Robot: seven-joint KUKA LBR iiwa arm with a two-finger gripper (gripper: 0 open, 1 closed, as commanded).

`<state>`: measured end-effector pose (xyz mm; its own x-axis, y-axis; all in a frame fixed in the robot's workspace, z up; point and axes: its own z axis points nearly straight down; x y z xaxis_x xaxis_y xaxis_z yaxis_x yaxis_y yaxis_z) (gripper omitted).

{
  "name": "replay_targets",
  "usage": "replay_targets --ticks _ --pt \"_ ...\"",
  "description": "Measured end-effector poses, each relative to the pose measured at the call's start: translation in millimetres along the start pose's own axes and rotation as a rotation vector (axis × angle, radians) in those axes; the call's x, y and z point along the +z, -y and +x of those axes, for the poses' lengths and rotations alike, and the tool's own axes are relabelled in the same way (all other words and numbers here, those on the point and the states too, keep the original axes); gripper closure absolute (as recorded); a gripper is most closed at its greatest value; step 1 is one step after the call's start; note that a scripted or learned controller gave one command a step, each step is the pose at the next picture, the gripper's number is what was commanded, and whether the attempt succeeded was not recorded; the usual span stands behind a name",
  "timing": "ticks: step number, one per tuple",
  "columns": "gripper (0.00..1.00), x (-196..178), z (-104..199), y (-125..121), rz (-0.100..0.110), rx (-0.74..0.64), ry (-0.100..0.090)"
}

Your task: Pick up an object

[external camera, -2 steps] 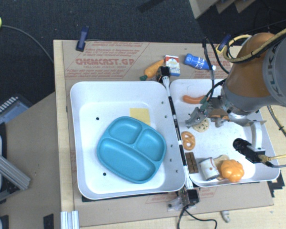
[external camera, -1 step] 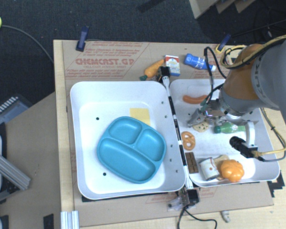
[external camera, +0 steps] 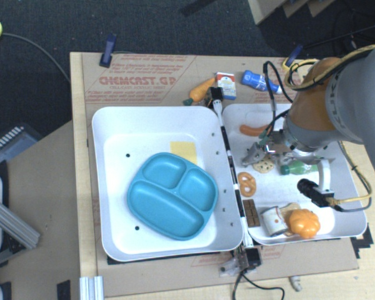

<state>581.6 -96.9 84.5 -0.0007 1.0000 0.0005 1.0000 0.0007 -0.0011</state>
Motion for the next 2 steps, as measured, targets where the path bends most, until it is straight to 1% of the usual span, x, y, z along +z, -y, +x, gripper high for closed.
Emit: replay_targets --ticks 1,2 --pt "0.00 0.0 -7.8 3.0 0.001 0.001 0.001" --pt "0.00 0.0 -7.8 2.9 0.001 0.001 0.000"
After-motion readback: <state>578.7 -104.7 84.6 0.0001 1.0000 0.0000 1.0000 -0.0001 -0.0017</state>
